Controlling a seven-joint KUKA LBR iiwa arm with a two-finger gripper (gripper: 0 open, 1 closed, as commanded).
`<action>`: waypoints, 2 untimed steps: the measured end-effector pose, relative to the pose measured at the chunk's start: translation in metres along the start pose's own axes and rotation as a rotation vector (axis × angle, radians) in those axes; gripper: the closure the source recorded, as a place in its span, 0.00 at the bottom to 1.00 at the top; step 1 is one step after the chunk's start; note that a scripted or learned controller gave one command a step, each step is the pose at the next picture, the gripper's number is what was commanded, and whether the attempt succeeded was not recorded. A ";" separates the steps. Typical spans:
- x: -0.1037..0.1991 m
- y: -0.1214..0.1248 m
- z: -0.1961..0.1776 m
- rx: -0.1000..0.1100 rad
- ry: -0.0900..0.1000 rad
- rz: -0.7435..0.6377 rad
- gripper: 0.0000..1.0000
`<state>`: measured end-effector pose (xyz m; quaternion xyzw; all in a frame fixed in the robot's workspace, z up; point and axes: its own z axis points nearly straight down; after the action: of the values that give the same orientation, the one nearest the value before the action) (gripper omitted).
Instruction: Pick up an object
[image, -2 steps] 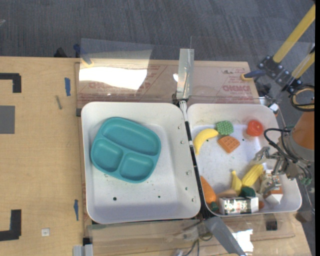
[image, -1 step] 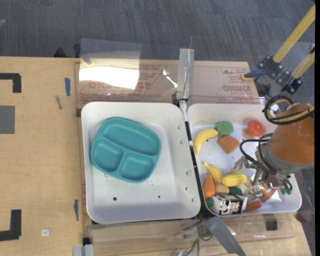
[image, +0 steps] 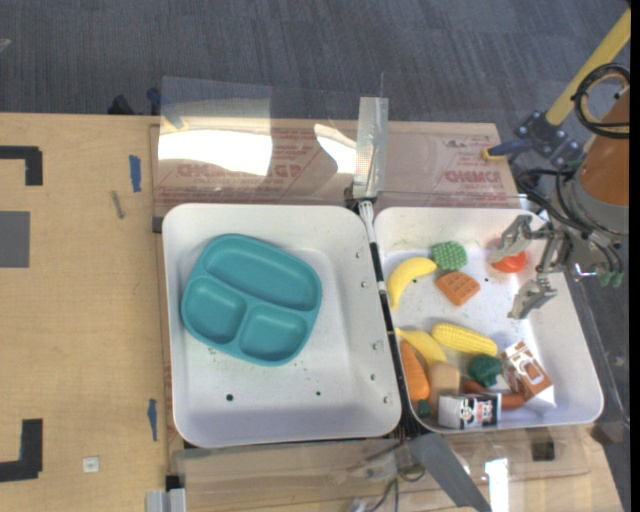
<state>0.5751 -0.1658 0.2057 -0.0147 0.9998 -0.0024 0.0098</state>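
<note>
My gripper hangs over the far right part of the right bin, its fingers spread wide and open. A small red toy lies in the bin by the upper finger, roughly in the gap between the two; nothing is clamped. To its left lie a green toy, an orange waffle piece and a yellow banana. Nearer the front are a corn cob, a carrot, a green broccoli piece and a small dark carton.
The left bin holds a teal divided plate. A red-and-white snack packet lies at the right bin's front right. A clear upright divider stands behind the bins. Cables and the arm crowd the right side.
</note>
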 end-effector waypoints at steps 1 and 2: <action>0.016 -0.006 0.093 -0.004 0.005 -0.175 0.00; 0.085 -0.046 0.115 -0.002 0.010 -0.146 0.00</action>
<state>0.4936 -0.2143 0.0889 -0.0878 0.9961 -0.0020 0.0048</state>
